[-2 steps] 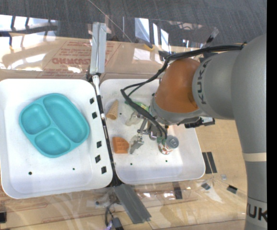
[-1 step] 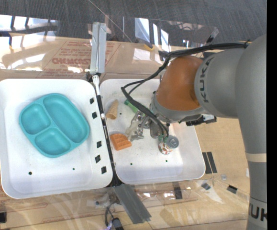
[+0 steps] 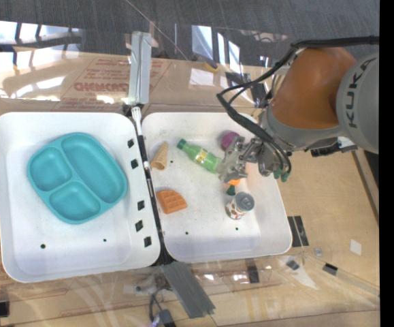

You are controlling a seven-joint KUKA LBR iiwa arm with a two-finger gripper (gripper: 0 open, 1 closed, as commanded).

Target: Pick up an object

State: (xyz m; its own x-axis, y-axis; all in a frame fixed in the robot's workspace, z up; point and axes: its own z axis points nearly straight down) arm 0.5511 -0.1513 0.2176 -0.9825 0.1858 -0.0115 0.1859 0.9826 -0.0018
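A teal, three-compartment plastic plate [image 3: 77,176] is lying in the left shallow white bin [image 3: 20,251]. A metal divider bar [image 3: 141,67] is running up from between the bins, over printed brown cardboard [image 3: 94,77] behind.

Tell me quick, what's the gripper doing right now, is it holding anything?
Gripper: low in the right bin beside the green bottle; whether it grips anything cannot be told.

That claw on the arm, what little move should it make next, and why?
Probably a short drop straight down. The tool hovers in the right bin over the cap end of the green bottle, with a small orange bit just below it. I cannot see anything between its fingers.
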